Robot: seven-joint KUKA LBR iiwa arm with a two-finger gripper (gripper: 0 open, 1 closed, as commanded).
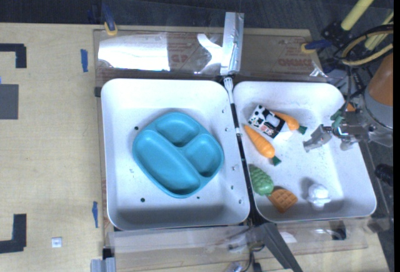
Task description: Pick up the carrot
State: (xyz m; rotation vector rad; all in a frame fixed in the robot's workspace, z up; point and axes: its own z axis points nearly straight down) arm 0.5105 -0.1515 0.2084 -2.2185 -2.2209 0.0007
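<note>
Two carrots point(260, 141) point(288, 120), one blue tray point(178, 153)

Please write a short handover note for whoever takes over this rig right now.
Tool: over the right bin's right side, holding nothing; finger state unclear.
Carrots: one lies near the bin's left wall; a second lies partly under the black-and-white toy.
Also in that bin: green toy, waffle piece, white object.
Left bin: blue divided plate.
Done: nothing yet. Left: reach, grasp and lift a carrot.
</note>
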